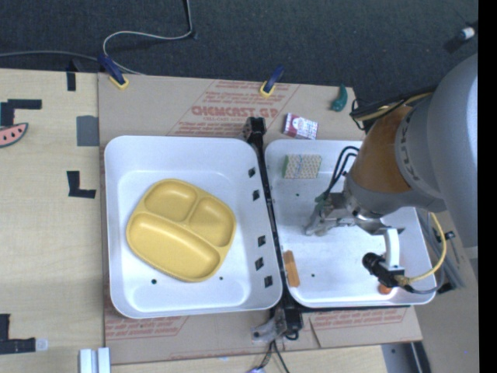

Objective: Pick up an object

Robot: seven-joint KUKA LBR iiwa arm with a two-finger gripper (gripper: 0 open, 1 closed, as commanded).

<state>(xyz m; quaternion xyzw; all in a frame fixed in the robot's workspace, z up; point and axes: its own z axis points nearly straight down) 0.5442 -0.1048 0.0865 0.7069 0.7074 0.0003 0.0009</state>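
Note:
My gripper (318,222) is low over the middle of the right bin (342,286), its tip close to the white floor. A green-grey mesh pad (303,166) lies in that bin's far left corner, some way beyond the gripper. Against the bin's left wall, near the front, lies a small orange stick-shaped object (291,268). Another small orange piece (384,289) rests near the front right, partly hidden by a black part of the arm. The left bin (124,286) holds a yellow divided plate (181,228). Nothing visible sits under the gripper's tip.
The grey arm with its orange band (384,162) covers the right bin's right side. A black divider (264,208) runs between the bins. Behind the bins on the cardboard lie a small red-and-white packet (300,126), a green clip (339,98) and yellow clamps (272,84).

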